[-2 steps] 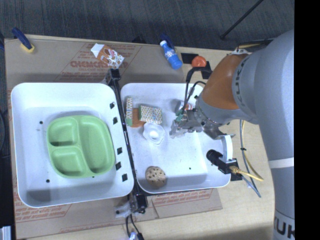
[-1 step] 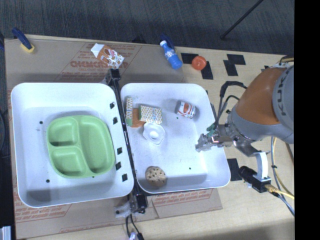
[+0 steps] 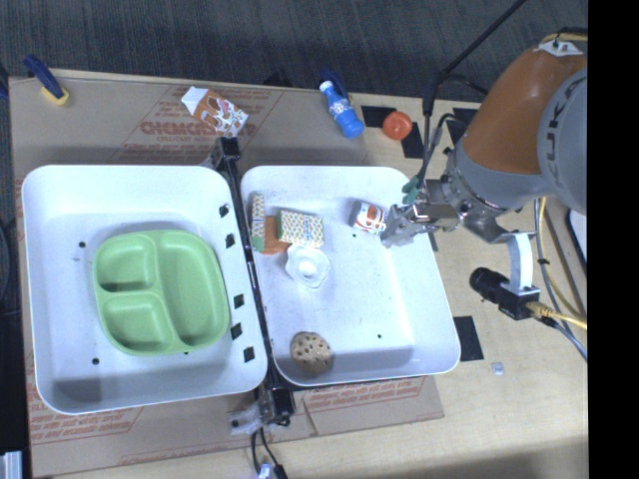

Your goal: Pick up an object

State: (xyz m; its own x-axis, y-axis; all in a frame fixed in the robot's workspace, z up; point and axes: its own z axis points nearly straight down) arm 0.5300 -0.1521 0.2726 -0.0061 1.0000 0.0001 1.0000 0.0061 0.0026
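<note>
A single fixed camera looks down at a slant from above the table (image 3: 499,407), taking in both white bins (image 3: 60,367) whole, the arm (image 3: 519,118) entering from the right.

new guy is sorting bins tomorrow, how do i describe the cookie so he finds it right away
Start at the right-hand white bin, the one without the green divided tray. Follow its near wall, at the bottom of the camera view, towards the left corner, where the cookie lies alone. It is round, tan and dotted with dark chips, while the other items cluster at the far side of that bin and are wrapped or clear.
</note>
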